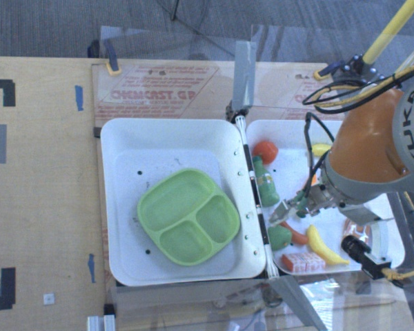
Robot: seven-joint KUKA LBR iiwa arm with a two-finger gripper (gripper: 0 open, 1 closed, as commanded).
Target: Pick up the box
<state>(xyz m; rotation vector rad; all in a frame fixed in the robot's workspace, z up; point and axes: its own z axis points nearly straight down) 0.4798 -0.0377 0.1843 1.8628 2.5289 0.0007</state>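
– What colours do we see in the left white bin [117,185]?

– We see a lime-green divided plate [188,216], plain, with no pattern.

– And in the right white bin [290,140]?

– We count a red-orange tomato [265,151], a green bottle [265,185] with a bright label, a yellow banana [324,247], and a red-and-white box [305,262] with pale lettering.

– The arm [372,143]?

– We see orange above grey, with black cables. The bench [41,198] is pale tan wood, marked with blue and black tape.
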